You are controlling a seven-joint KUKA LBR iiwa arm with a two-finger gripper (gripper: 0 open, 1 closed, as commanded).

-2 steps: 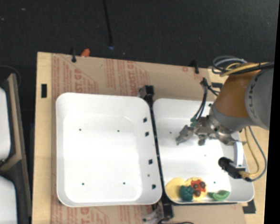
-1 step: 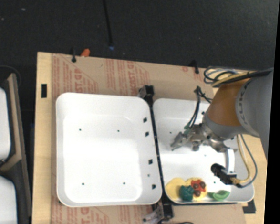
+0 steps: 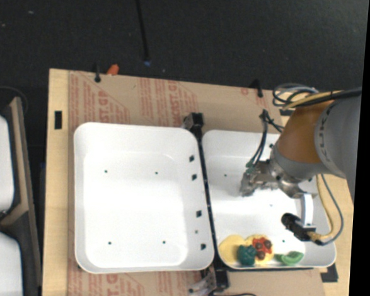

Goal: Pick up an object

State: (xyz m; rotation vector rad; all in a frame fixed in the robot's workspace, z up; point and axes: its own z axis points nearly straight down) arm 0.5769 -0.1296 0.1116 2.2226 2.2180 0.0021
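mostly the gripper (image 3: 253, 182) sits low in the right bin (image 3: 231, 211), its fingers too small and dark to say whether they are parted or closed, and nothing shows between them. the arm (image 3: 312, 137) hides the bin's far right corner, and the toys lie clustered along the near wall: a yellow piece (image 3: 230, 245), a teal one (image 3: 247, 256), a red one (image 3: 262, 244) and a green one (image 3: 291, 257) lying lengthwise along that wall. the left bin (image 3: 137, 198) lies just beside.
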